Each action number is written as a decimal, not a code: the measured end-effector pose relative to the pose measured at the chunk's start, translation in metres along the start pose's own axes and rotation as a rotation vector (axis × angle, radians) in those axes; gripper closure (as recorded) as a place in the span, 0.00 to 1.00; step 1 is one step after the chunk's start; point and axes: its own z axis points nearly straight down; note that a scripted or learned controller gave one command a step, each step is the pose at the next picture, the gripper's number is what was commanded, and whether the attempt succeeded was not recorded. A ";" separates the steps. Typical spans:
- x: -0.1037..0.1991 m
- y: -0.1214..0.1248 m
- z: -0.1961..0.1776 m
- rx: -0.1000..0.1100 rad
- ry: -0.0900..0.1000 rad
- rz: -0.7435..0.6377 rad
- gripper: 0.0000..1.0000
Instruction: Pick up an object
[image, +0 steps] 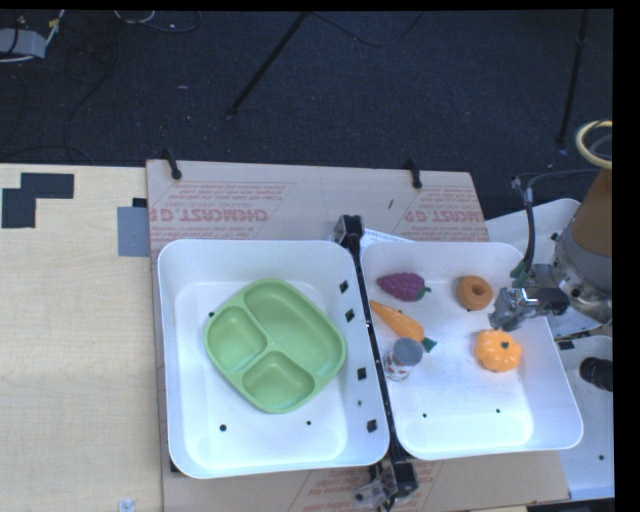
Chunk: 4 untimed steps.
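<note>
While you look down on the bench, find the gripper (508, 306) over the far right part of the right bin (556, 428). You cannot tell if it is open or closed, and nothing shows held in it.

It sits low over the toys, likely because it is picking one. The orange pumpkin toy (498, 352) is just below it. The brown donut (474, 292) is just beside it on the left. Both are close, so either could get bumped.

Farther to its left lie the carrot (397, 321), the purple toy (402, 286) and a small jar (404, 358). The green plate (275, 343) is well apart, in the left bin (178, 300).
</note>
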 end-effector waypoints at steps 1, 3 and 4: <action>0.055 0.008 -0.004 0.002 0.002 -0.004 1.00; 0.166 0.014 -0.005 0.004 0.001 -0.003 1.00; 0.212 0.016 0.011 0.008 0.001 -0.002 1.00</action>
